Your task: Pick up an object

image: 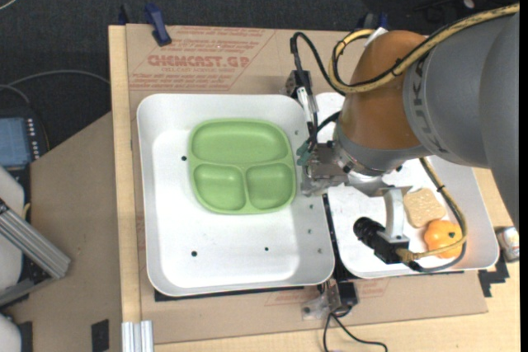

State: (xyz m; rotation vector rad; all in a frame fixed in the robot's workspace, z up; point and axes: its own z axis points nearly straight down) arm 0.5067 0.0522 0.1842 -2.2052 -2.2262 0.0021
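The big grey arm hangs over the place where the two white bins meet, and its gripper sits low, just beside the right edge of the green plate. From here I can't tell if the gripper is spread wide or squeezed together, because the fat wrist hides it from above. I see nothing held in it, so I think the robot is only reaching and the pick is not yet done. The left bin holds the green plate, which lies flat and has one long part on top and two small parts below. The right bin holds a tan piece that looks like toast, and a small orange lies touching it, nearer the bin's front corner. The arm covers much of that bin, so there may be more in it that I can't see. The plate is the nearest thing to grab. I think the next move is to go down over the plate's raised edge, pinch it and lift slowly. The plate is wide and thin, so a grip on one edge might let it tip or slip. The toast and the orange are smaller, but the arm would have to swing back over to reach them.
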